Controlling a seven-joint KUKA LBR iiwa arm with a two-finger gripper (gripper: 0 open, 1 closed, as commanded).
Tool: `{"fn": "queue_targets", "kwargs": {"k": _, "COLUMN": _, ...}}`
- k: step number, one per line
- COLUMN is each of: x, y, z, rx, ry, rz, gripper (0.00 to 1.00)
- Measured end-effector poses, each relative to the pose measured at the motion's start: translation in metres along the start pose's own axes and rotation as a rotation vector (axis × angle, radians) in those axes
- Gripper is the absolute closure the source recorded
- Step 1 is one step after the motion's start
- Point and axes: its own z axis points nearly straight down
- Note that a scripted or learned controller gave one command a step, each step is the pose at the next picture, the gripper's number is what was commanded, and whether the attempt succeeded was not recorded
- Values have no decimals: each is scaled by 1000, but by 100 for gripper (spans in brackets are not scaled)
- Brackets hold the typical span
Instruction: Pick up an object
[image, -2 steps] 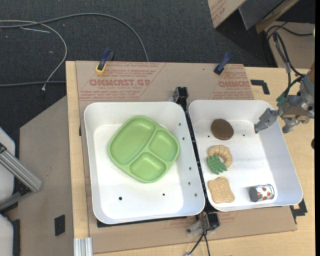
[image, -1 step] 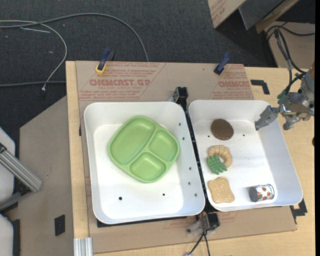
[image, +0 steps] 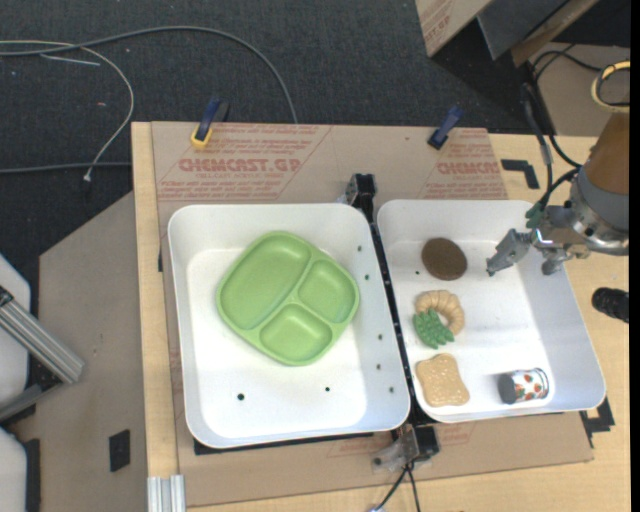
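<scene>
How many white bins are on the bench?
2. The left bin holds a green plate. The right bin holds the small food items, with the gripper above its far right part.

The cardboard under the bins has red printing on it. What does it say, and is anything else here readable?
"CHEMCAST GP": red print on the cardboard sheet, left of centre, above the left bin.
Red print on the cardboard above the right bin: looks like the same words, too blurred to be sure.
Small can in the right bin: its label is too small to read.
</scene>
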Motion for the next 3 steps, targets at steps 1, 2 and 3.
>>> {"fn": "queue_targets", "kwargs": {"k": 1, "x": 1, "y": 2, "z": 42, "rx": 2, "ry": 1, "rz": 1, "gripper": 0}}
{"fn": "queue_targets", "kwargs": {"k": 2, "x": 0, "y": 8, "z": 86, "rx": 2, "ry": 1, "rz": 1, "gripper": 0}}
{"fn": "queue_targets", "kwargs": {"k": 3, "x": 0, "y": 9, "z": 72, "rx": -4, "ry": 0, "rz": 1, "gripper": 100}}
